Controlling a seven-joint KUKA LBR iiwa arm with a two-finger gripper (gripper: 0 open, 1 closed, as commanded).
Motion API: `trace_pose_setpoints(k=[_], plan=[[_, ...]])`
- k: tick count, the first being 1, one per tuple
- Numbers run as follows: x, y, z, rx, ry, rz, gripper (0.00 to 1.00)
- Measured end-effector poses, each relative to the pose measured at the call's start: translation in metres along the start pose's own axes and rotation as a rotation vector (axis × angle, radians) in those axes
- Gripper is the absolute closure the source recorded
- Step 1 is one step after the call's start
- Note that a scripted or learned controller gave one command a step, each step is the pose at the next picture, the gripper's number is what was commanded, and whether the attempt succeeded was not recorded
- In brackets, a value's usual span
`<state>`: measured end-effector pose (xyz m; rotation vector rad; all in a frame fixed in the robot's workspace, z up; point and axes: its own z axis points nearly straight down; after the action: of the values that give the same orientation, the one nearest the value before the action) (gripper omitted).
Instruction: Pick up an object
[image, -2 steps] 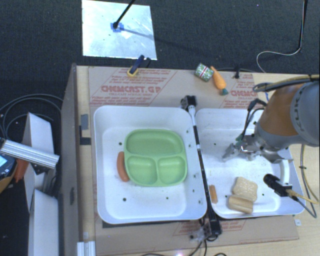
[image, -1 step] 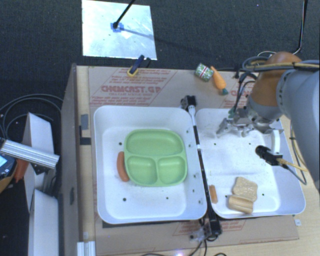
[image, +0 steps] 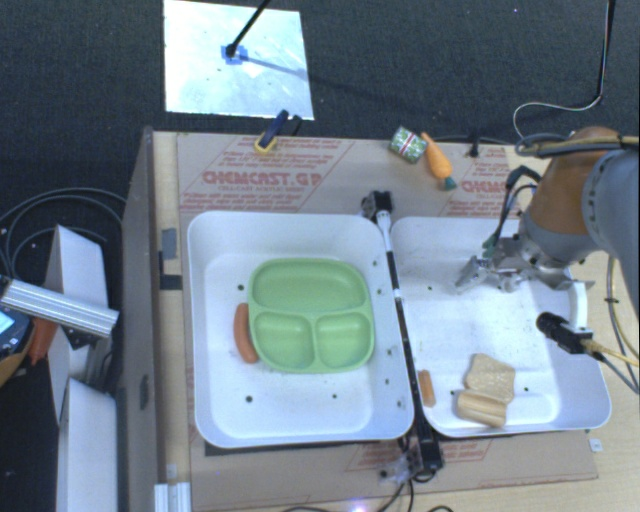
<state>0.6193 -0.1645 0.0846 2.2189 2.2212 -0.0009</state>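
Pincer low over the upper half of the right bin, well right of the green divided plate and a bit higher in view. It points left toward the plate. Cannot tell how far open it is or whether it has hold of anything; metal parts are too small and glary. The grey arm, with its orange band, comes in from the right edge and bends down to the wrist above the bin's far right wall.

Pickable things:
- Bread slice, right of the plate and lower, flat on the right bin floor, well apart from the pincer.
- Bread roll, just below the slice, touching or nearly touching it.
- Small orange stick, right of the plate's lower corner, just past the bin divider.
- Orange sausage, against the plate's left edge in the left bin.

The plate sits mid left bin, compartments bare.

Outside the bins, on the cardboard sheet above the plate:
- Green can and toy carrot, up and to the right.
- Yellow-and-black clip, up and slightly left.
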Motion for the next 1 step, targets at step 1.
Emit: trace_pose_setpoints(k=[1], plan=[[-0.0287, 0.0218, -0.066, -0.004, -0.001, 0.0, 0.0]])
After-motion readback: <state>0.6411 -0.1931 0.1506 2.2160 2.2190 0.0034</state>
